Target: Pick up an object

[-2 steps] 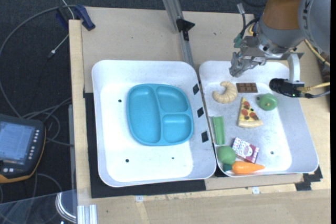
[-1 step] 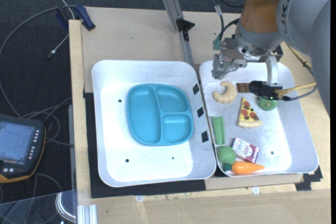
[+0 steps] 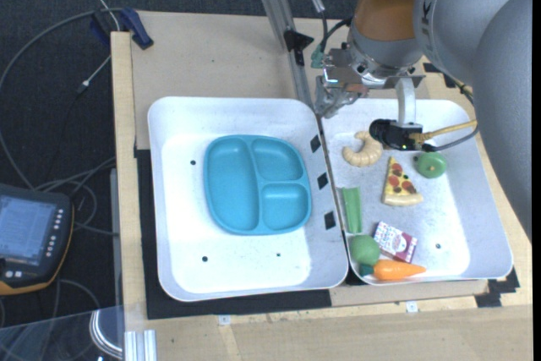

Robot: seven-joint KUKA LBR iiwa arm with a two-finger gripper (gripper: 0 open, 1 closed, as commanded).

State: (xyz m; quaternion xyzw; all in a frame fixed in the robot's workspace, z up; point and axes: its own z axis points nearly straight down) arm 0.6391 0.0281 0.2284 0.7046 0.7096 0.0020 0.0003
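The arm's gripper (image 3: 331, 101), its state impossible to tell, hung at the right-hand white plastic bin's (image 3: 473, 254) rear-left corner; descending there risked striking the wall, not the tan croissant (image 3: 363, 150) nearby.

Arm (image 3: 473, 4) cropped at right edge
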